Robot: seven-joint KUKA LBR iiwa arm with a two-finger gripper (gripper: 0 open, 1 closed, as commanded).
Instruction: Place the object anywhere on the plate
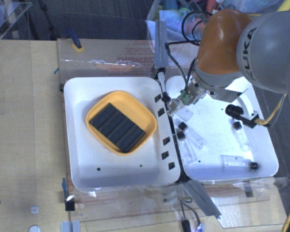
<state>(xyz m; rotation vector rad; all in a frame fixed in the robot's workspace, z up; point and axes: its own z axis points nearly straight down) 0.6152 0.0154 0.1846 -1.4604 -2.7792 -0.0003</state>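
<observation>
At left, a dark slatted object (117, 125) lies on the yellow plate (146, 116) in the left bin (77, 163).
Right of it, the gripper (176, 102) hovers by the divider; its grasp cannot be judged, and a sweep could nudge the plate.

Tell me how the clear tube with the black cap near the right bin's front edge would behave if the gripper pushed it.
The clear tube looks round and lies flat on its side, so it would probably roll. It seems smooth, likely slippery between fingers. It appears small and thin, so probably light. The gripper sits near the bins' divider.
</observation>
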